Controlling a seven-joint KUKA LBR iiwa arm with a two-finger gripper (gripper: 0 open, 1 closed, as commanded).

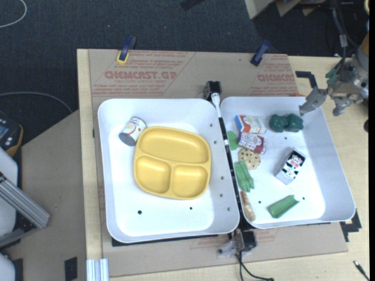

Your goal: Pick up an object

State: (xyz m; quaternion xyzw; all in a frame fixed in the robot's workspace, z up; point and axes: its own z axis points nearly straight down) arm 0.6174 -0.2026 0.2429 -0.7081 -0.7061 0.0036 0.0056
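The gripper (324, 103) is hovering with fingers apart over the right bin's (328, 174) far edge, holding nothing.

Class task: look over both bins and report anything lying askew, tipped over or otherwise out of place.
In the left bin, a small can lies tipped on its side against the yellow divided plate, which sits at a slant. In the right bin, small items crowd untidily along its left wall. Nothing looks spilled or broken.
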